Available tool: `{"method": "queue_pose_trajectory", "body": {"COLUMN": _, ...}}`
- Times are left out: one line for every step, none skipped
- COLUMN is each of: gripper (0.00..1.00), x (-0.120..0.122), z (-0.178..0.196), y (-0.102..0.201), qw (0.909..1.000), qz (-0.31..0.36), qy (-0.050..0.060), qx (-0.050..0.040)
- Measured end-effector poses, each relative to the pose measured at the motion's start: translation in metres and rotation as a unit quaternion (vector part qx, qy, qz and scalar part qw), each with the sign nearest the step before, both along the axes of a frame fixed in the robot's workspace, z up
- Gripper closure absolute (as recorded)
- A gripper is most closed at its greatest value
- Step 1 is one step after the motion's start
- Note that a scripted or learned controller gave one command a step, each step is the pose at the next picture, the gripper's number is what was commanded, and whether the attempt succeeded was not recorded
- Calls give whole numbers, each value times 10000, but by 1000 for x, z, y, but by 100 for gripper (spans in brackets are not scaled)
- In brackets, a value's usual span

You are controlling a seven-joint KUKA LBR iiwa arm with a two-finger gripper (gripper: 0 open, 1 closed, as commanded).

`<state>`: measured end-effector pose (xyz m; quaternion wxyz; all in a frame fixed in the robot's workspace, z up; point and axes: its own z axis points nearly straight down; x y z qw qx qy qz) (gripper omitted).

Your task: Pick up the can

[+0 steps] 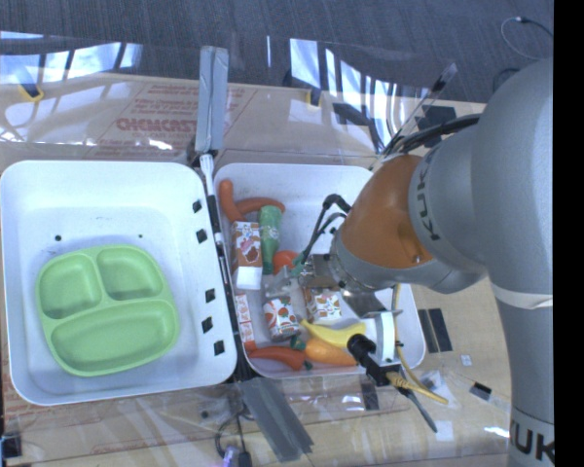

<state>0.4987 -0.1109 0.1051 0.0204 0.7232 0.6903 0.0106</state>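
Note:
In the right bin lie small cans with red-and-white labels. One can is near the bin's left wall, and two more cans lie lower down, just under the wrist. My gripper reaches down into the middle of this bin, right above those two lower cans. The orange band and grey arm hide the bin's right half. I see nothing clearly between the fingers.
Around the cans lie a red sausage, a green box, a banana, a red pepper and an orange piece. The left bin holds a green divided plate.

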Motion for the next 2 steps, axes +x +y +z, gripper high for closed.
{"method": "queue_pose_trajectory", "body": {"gripper": 100, "x": 1, "z": 9, "y": -4, "qw": 10000, "qz": 14, "qy": -4, "qx": -29}}
{"method": "queue_pose_trajectory", "body": {"gripper": 100, "x": 35, "z": 143, "y": 75, "qw": 9754, "qz": 2192, "qy": 249, "qx": 28}}
